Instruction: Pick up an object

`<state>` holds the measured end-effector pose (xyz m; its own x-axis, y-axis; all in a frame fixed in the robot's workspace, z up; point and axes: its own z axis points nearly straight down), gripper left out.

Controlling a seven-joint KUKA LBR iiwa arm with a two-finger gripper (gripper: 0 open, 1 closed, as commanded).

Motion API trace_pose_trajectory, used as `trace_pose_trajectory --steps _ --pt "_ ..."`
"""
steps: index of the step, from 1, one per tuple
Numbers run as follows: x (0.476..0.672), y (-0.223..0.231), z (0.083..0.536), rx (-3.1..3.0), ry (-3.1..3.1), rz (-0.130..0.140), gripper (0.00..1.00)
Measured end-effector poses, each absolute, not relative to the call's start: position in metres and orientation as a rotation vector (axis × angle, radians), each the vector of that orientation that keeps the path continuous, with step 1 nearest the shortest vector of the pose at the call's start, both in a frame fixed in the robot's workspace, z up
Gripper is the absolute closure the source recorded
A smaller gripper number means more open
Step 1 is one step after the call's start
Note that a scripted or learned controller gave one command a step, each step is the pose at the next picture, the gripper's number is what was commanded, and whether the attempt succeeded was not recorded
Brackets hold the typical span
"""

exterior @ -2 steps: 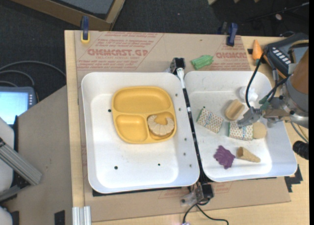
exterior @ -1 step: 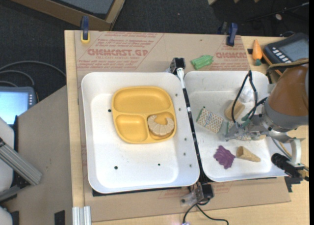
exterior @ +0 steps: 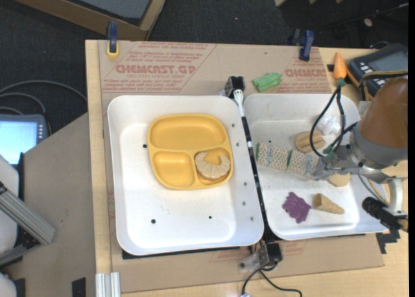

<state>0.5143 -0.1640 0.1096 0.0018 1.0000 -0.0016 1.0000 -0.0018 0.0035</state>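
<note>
The right bin [exterior: 272, 221] holds a purple lumpy object [exterior: 296, 206], a tan wedge [exterior: 329, 204], a patterned fabric-like piece [exterior: 280, 157] and a tan rounded piece [exterior: 303, 141]. My gripper [exterior: 322, 169] reaches in from the right and sits low over the right end of the patterned piece, above the wedge. The arm's wrist and cables cover its tip. In the left bin [exterior: 130, 198] lies a yellow divided plate [exterior: 185, 140] with a round beige item [exterior: 212, 165] in its lower right compartment.
A green object [exterior: 266, 82] lies on the board behind the right bin. Blue clamps [exterior: 305, 44] hold the board's far edge. Black cables [exterior: 324, 124] loop above the right bin. An orange-handled tool [exterior: 340, 67] lies at the far right.
</note>
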Motion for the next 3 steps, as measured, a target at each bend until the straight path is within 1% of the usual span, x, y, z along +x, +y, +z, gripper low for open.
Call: trace_pose_trajectory --steps 1,2,3 --pt "0.582 -0.172 0.092 2.211 2.216 0.007 1.0" --pt "0.58 -0.173 0.09 2.213 2.21 0.007 0.0" --pt "0.658 -0.121 0.087 2.207 2.221 0.012 0.0"
